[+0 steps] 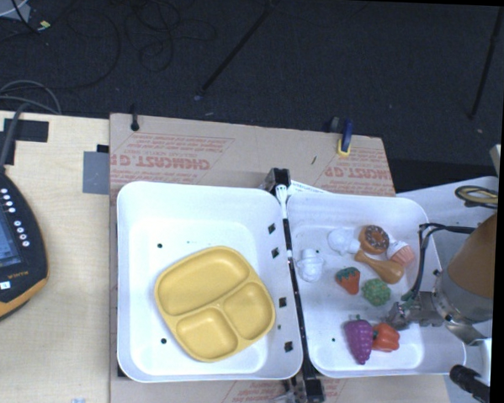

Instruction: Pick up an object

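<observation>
White plastic all round: two shallow bins side by side, left bin (141,224) carrying a yellow divided plate (211,302), right bin (336,211) carrying the toy food worth picking. Reaches in from the right at the near corner of the right bin, grey wrist below an orange band, with the gripper (404,314) low among the toys. Sits just beside a green broccoli piece (376,291) and just above a red-orange pepper (385,337), itself touching a purple bunch of grapes (358,339). Open or closed: cannot tell at this slant, with dark metal blending into shadow. Shows nothing clearly lifted or clamped, so reads as the approach-and-descend step, with the grasp itself not yet proven. Further back, well apart from the tool: an orange-red strawberry-like piece (347,280), a round brown doughnut (374,239), a tan drumstick shape (389,264) and two pale white pieces (343,240) near the divider. Calls next for a clean choice between pepper and broccoli, a centred drop over that single toy, a firm close, then a straight lift clear of the bin wall. Risks, by judgement, nudging the pepper into the grapes or pinching two toys at once, given such tight crowding in that corner.
</observation>
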Controlling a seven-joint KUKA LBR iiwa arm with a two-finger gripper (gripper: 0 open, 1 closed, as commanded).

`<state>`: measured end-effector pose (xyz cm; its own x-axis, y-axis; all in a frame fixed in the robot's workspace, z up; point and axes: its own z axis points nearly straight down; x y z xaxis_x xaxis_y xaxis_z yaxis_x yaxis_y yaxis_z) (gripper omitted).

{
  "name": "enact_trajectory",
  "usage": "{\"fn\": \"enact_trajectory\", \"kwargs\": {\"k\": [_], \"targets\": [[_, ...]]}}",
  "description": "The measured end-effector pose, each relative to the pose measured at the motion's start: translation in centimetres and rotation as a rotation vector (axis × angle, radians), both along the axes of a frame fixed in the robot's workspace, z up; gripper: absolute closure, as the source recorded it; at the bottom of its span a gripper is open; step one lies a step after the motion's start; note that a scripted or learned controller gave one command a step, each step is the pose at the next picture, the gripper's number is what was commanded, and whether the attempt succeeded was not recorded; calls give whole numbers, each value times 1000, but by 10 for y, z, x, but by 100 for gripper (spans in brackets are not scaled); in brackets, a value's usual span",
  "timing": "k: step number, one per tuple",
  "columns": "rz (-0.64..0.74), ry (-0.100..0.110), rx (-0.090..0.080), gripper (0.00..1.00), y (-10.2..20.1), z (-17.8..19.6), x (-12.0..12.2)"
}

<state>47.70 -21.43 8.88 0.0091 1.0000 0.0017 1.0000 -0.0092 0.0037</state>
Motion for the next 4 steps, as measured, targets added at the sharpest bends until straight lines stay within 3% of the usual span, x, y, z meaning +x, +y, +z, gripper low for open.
{"fn": "enact_trajectory", "kwargs": {"k": [4], "targets": [[-2, 0, 0, 100, 0, 0, 0]]}}
